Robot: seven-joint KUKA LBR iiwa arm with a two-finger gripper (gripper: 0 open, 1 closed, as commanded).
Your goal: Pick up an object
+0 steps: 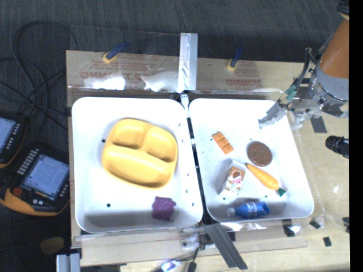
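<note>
While the gripper (271,118) hovers near the right bin's (295,152) rim, its grasp impossible to judge, the carrot (263,177) lying inside looks light, stiff; grab mid-body.

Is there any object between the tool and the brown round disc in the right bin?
Nothing visible stands between them. The tool sits above the right bin's upper right corner, and the brown round disc lies below it in the view across bare white floor. The orange carrot-shaped toy lies beyond the disc, not between.
</note>
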